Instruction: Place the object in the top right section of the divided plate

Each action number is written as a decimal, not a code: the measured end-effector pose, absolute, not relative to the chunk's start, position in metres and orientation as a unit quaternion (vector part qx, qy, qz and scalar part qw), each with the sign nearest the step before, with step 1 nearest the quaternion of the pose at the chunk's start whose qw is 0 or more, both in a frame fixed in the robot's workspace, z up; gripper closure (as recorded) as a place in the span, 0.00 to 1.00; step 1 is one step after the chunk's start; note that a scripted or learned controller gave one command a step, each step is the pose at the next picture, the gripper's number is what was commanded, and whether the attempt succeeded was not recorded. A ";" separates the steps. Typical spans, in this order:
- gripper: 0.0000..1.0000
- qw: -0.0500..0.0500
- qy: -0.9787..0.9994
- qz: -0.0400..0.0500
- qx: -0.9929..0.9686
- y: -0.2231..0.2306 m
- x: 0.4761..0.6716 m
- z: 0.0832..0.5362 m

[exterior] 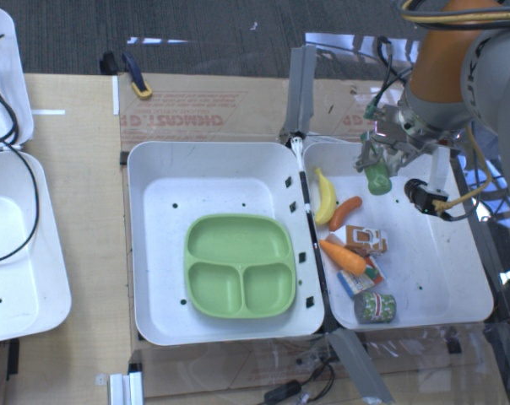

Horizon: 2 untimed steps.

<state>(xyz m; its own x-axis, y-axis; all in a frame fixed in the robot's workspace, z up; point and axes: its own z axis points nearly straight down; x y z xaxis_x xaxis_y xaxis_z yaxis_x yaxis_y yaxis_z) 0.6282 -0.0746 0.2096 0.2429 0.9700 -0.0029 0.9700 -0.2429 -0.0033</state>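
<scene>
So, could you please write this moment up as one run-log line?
gripper: over right bin, shut on green object | plate: left bin, nothing in it | banana, carrots, can: right bin

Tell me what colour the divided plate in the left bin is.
Light green; the divided plate shows in the camera view.

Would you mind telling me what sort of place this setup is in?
Most likely a robotics lab test bench: a robot arm reaches over two white bins on a taped cardboard-covered bench, with toy food such as a banana and a green divided plate as practice items.
</scene>
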 end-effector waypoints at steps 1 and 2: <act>1.00 0.002 -0.710 0.002 -0.705 -0.006 0.566 0.190; 1.00 0.001 -0.695 0.002 -0.719 -0.055 0.477 0.216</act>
